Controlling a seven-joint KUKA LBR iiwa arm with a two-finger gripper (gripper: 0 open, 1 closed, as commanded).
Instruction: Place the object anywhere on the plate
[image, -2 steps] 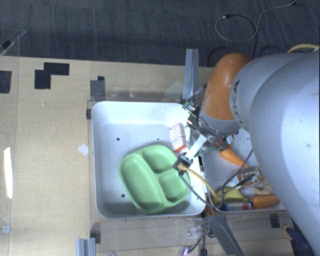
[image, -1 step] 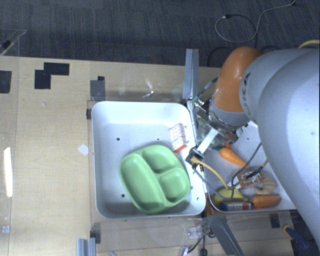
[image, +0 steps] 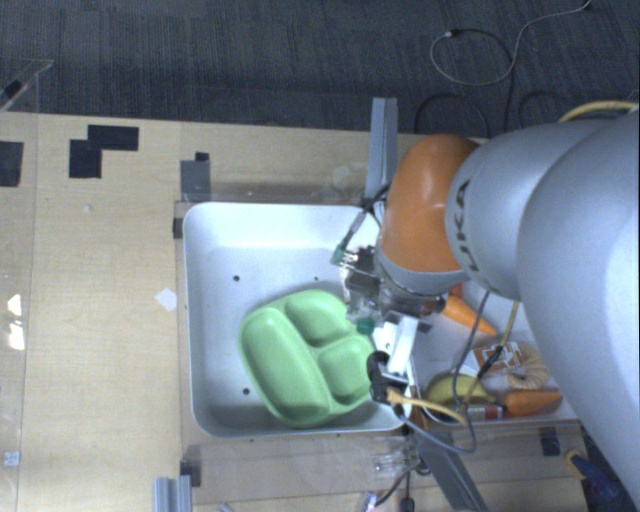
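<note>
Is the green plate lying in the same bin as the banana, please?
No: the green plate lies in the left bin, while the banana sits in the other bin, beside the carrot.

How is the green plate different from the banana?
The green plate is wide, flat and split into compartments; the banana is slim and curved. The plate lies in the left bin in full view; the banana lies in the right bin, partly hidden by the arm. Both lie flat.
</note>
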